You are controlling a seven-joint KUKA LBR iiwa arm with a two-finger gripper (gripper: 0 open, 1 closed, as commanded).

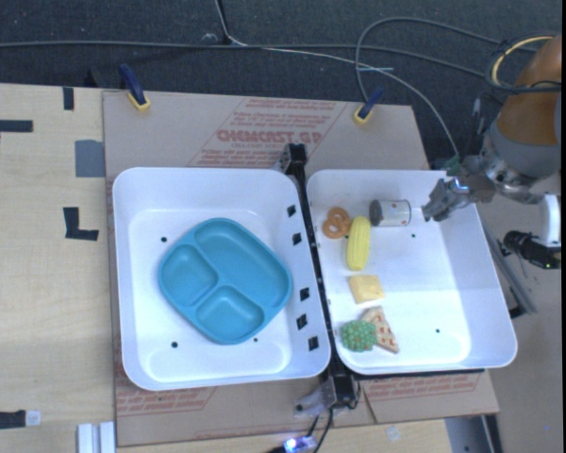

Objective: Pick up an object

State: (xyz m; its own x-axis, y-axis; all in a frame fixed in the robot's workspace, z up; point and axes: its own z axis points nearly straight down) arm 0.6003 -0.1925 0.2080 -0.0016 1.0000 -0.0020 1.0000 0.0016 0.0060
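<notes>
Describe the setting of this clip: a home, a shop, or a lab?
Most likely a robotics lab bench: two white bins clamped onto cardboard, toy food such as a corn cob beside a blue divided plate, and loose cables running across the dark floor.

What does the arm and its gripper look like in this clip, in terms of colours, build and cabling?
The arm is a rounded grey body with an orange band above the wrist. A yellow cable loops beside the orange section. The gripper is a small dark grey and black metal unit, too small and blurred to show any markings.
</notes>
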